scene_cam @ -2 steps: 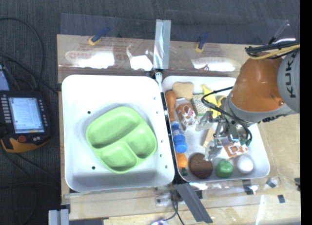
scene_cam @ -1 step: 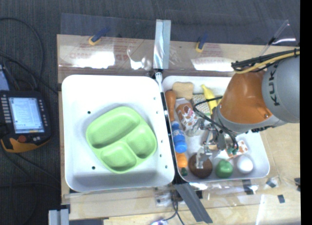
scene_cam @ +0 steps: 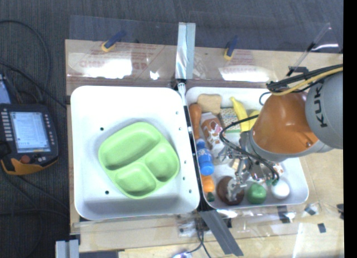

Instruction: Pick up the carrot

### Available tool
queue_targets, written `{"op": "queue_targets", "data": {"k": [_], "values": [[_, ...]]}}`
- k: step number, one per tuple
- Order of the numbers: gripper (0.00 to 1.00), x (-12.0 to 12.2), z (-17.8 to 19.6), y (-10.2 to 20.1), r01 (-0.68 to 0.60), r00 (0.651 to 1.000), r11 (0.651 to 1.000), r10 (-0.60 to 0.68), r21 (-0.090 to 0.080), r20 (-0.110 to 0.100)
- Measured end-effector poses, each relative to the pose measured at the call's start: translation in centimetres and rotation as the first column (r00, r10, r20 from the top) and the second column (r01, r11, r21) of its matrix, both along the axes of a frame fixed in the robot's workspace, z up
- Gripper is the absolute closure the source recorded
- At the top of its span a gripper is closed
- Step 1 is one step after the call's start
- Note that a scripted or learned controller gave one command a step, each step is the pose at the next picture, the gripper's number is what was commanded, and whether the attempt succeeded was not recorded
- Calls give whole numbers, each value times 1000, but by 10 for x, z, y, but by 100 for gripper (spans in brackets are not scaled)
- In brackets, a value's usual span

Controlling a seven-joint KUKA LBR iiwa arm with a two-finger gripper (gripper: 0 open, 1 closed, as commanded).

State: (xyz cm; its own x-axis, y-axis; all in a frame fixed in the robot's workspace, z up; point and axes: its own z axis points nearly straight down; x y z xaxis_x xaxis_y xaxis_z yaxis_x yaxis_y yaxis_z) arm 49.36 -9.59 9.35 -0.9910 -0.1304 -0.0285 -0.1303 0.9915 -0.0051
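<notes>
From my station I see the carrot (scene_cam: 194, 115) lying against the left wall of the right bin (scene_cam: 298, 192), its long axis running roughly along that wall, from the far end of the bin toward the near end. Which end is the tip I can't make out; its lower part runs in beside a printed packet (scene_cam: 211, 130) and I lose its outline there.

The gripper (scene_cam: 243, 180) hangs over the near middle of the right bin, below the orange band (scene_cam: 281, 124) of the arm. The wrist and a tangle of cables cover the fingers, so I cannot tell whether they are spread or closed, and I see nothing clearly between them. The carrot is well apart from them, up and to the left in the picture, nothing touching it from the arm.

Just below the fingers sit a dark brown round thing (scene_cam: 230, 191) and a green ball (scene_cam: 256, 193), with a white ball (scene_cam: 280, 189) a little to the right. Left of the fingers lie a blue bottle (scene_cam: 204, 159) and a small orange piece (scene_cam: 207, 184). Beyond the fingers, partly hidden by the arm, a banana (scene_cam: 240, 110) and a tan bread-like piece (scene_cam: 210, 102) rest at the far end.

The left bin (scene_cam: 89, 106) holds a green divided plate (scene_cam: 139, 158).
</notes>
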Motion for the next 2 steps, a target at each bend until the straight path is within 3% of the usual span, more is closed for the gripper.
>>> {"op": "queue_targets", "data": {"k": [1, 2], "values": [[0, 54, 0, 0, 0, 1000, 1000, 0, -2, -13], [0, 117, 0, -17, -195, 981, 981, 195, -4, -13]]}}
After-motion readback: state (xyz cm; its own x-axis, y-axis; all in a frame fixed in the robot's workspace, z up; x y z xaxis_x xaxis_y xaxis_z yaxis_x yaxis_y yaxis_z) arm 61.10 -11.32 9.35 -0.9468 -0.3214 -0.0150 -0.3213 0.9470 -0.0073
